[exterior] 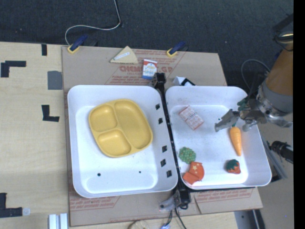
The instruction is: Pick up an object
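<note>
The gripper hangs over the upper right part of the right bin, its two fingers spread apart with nothing between them; one dark fingertip points left toward the middle of the bin, the other sits just above the top of the carrot. That carrot, an orange toy lying lengthwise directly below the gripper and just inside the bin's right wall, looks like the nearest candidate to lift. It appears to be light, hard plastic, smooth and tapered, so it would probably slip if pinched near the narrow tip; the thicker upper end, closest to the fingers, seems the safer place to close across its width. To the gripper's left lies a small pink-and-white packet, flat and likely hard to get under. Further below and left sit a green broccoli piece and a red-orange toy, and below the carrot a small strawberry-like piece; all are well apart from one another. Room is tightest on the right, where the wall stands close beside the carrot, so one finger has little clearance there. Open white floor lies left of the carrot, giving space to approach. Far to the left, the other bin carries a yellow divided plate.
</note>
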